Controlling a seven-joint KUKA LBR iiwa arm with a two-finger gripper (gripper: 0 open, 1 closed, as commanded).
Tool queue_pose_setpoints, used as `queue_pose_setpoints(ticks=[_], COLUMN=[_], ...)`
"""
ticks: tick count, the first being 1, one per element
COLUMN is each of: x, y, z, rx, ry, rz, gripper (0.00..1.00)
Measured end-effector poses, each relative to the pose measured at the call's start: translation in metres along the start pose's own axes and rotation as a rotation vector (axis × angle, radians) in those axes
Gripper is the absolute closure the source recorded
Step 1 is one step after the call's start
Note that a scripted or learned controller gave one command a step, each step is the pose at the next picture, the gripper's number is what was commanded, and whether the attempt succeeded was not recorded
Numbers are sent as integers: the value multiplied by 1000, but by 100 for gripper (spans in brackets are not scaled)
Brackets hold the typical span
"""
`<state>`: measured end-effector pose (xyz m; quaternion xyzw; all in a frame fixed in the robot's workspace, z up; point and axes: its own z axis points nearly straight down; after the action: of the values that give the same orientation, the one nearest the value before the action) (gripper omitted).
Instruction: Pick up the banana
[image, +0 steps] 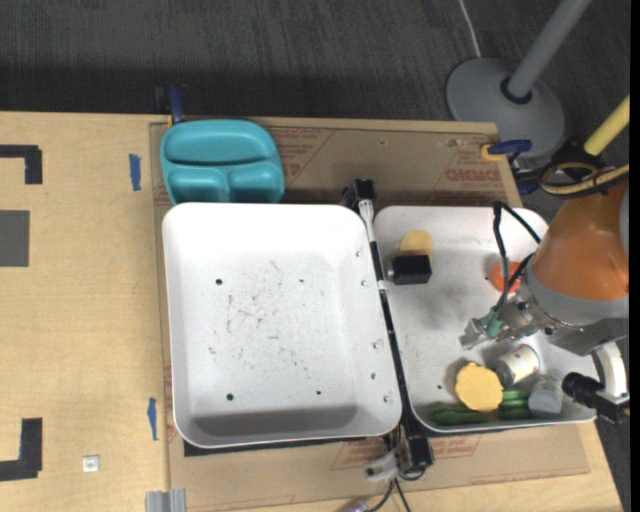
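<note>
Yellow, plastic by the look: banana (478, 387) taken to be the rounded piece at the near edge of the right bin (440, 320), touching a green item (490, 410). Identification uncertain, given a second yellow piece (415, 242) at far left beside a black block (410, 267). Probably light, stiff, smooth and liable to slip; best taken across the narrow width. Gripper (497, 326) just beyond it, beside a grey cylinder (517, 364); open or closed not discernible. Nothing seen in left bin (270, 230).
</note>
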<state>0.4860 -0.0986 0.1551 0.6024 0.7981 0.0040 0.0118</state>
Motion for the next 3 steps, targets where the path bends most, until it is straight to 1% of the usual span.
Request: queue_pose_setpoints(ticks=[3], x=[-1], y=[4], z=[-30], rx=[-9], ry=[-7], rz=[-1], gripper=[100])
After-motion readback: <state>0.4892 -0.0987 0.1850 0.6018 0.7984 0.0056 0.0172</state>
